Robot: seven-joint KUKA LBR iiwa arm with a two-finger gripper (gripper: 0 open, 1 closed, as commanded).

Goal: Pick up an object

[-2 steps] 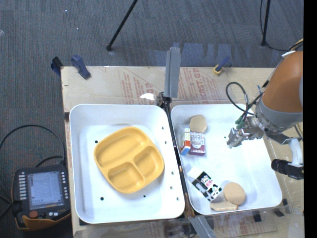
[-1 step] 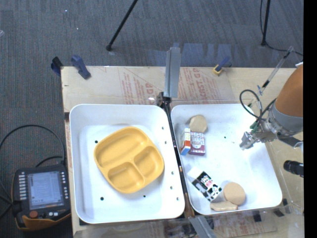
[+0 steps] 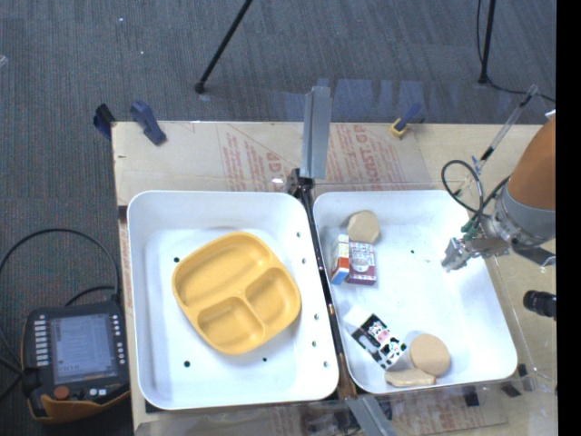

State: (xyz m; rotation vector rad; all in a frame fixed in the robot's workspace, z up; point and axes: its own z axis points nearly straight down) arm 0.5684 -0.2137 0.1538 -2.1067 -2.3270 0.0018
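Camera view, looking down at a slant on the bench. Two shallow white bins sit side by side. The left bin holds a yellow divided plate with three compartments, lying flat near the bin's middle, slightly rotated. The right bin holds the loose objects. A tan, rounded piece lies near the bin's far left corner. Just in front of it, touching or nearly so, is a small carton, red and white with a blue edge, lying on its side. Near the front wall lies a small black-and-white box with a cow-like pattern, tilted on a diagonal. Just right of it sits a tan round disc, with a paler flat tan piece partly under its front edge. The arm reaches in from the right, orange band above grey wrist. The gripper hangs over the right side of the right bin, above bare white floor, well apart from every object. Nothing shows between its fingers; whether they are spread or closed, I cannot tell. A teach pendant rests on the floor to the left of the bench.
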